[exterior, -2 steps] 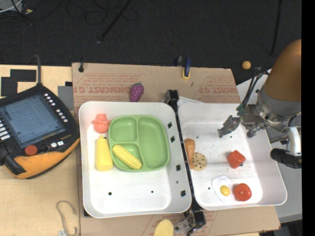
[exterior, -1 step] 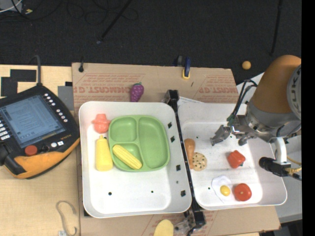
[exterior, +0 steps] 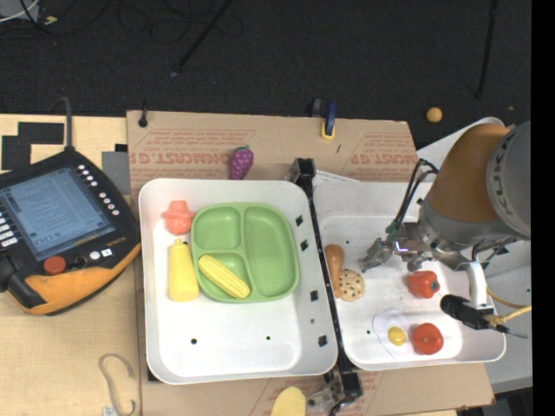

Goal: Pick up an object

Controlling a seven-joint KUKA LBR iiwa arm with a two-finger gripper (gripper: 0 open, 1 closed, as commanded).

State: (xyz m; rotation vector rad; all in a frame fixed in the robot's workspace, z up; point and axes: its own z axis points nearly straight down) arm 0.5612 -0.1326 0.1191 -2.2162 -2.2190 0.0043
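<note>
Along the near edge of the right bin, the one the arm is working over, lie a small yellow piece and, just beside it toward the near right corner, a red tomato-like toy. A little farther in, a second red toy with a green stem sits in the middle of that bin, and toward the bin's left wall a speckled cookie touches or nearly touches an orange, carrot-like piece whose long axis runs from near to far along that wall. The gripper hangs over the middle of this bin, reaching in from the right, with its dark fingers pointing toward the left wall; the jaws look spread apart, nothing shows between them, though the fingers are small and dark against the arm. The relation that matters is this: the cookie and the orange piece lie just to the left of the fingertips and slightly nearer, while the stemmed red toy lies to their right, under the wrist. The closest candidate therefore appears to be the cookie, needing a short shift left and down. In the left bin, well apart from the gripper, a green divided plate carries a corn cob, with a yellow bottle and a pink toy beside it.
</note>
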